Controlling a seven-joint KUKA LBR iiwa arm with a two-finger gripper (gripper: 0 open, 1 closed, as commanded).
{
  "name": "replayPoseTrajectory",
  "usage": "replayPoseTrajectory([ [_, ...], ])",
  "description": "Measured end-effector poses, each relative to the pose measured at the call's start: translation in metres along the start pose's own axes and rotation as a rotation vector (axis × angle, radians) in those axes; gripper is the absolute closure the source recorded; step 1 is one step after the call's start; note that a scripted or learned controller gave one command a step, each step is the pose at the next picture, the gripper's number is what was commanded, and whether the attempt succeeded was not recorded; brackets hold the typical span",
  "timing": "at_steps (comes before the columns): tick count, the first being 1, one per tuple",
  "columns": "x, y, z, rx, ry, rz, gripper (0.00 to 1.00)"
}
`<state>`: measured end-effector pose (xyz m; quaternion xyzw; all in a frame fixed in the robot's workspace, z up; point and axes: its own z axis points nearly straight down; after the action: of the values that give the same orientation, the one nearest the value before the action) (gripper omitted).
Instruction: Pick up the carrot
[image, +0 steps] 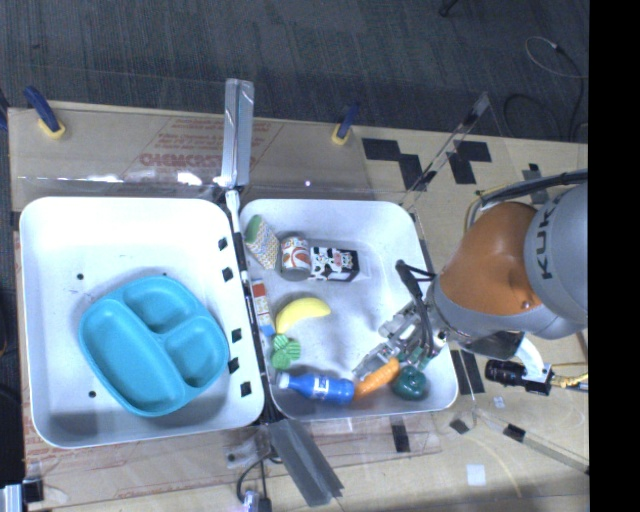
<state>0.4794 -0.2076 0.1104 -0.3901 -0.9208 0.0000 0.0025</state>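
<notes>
Orange carrot (377, 377), gripper (398, 345) above, "KU" on arm (540, 262)

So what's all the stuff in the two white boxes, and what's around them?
divided plate: 1, blue, left bin
left bin: 1, white
right bin: 1, white
carrot: 1, orange, right bin, near corner
banana: 1, yellow, right bin middle
bottle: 1, blue, lying beside the carrot
can: 1, red and white, far side
cow-print carton: 1, black and white, beside the can
round green thing: 1, dark green, right of the carrot
clamps: 2, blue, bench's far edge
gripper: 1, grey, just above the carrot
</notes>
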Motion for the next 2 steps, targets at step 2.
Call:
replayPoseTrajectory([
  [2,0.000,-0.003,0.019,-0.002,-0.004,0.086,0.00],
])
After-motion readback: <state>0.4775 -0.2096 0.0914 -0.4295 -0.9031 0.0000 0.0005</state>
